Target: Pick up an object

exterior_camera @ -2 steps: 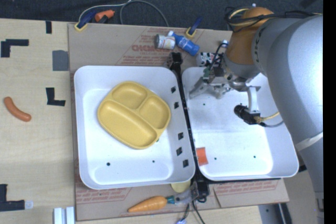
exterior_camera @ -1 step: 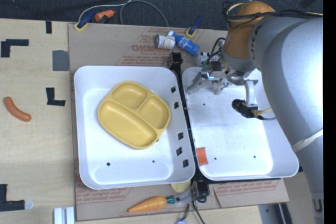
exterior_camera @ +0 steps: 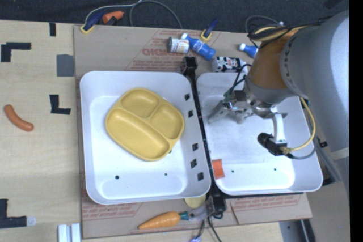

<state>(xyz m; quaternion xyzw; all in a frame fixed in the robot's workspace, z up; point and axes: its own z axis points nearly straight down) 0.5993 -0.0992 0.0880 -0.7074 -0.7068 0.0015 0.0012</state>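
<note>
Low over the right bin (exterior_camera: 283, 178), the metal gripper (exterior_camera: 218, 113) points left toward the divider, and whether it is released or clenched I cannot tell. Just beyond, the smooth yellow plastic plate (exterior_camera: 146, 123), rounded and split into three compartments, lies flat in the left bin (exterior_camera: 99, 178), its long axis running from upper left to lower right. Outside, a toy carrot (exterior_camera: 161, 220) lies on the cardboard (exterior_camera: 113, 48), tip pointing left.

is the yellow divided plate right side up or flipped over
Right side up: the yellow divided plastic plate lies flat in the left white bin, its three hollow compartments facing upward.
</note>
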